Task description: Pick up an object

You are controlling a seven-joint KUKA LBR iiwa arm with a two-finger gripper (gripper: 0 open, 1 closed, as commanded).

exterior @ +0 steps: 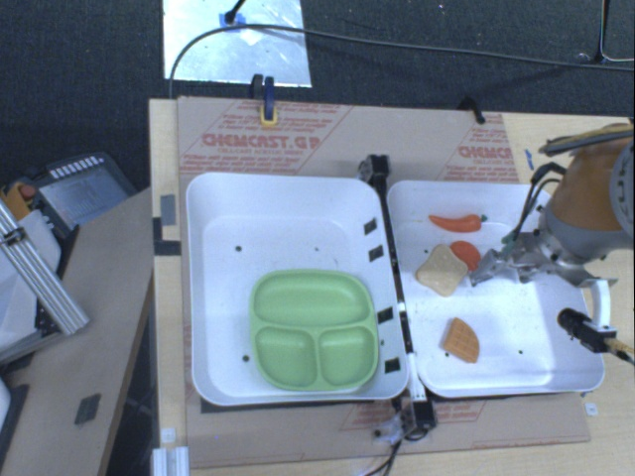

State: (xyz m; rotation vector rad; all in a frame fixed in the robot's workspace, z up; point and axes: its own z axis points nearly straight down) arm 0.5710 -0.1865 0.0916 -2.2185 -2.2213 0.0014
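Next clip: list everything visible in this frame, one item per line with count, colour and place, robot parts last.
bins: two, white, side by side on the bench.
divided plate: one, green, three compartments, in the left bin.
chili pepper: one, orange-red with green stem, upper part of the right bin.
beige block: one, tan, middle of the right bin.
red piece: one, red-orange, beside the beige block, near the gripper.
wedge: one, orange, lower part of the right bin.
clamp: one, yellow and black, on the board's far edge.
arm: one, grey with an orange band, reaching in from the right.
gripper: one, grey, low over the right bin.
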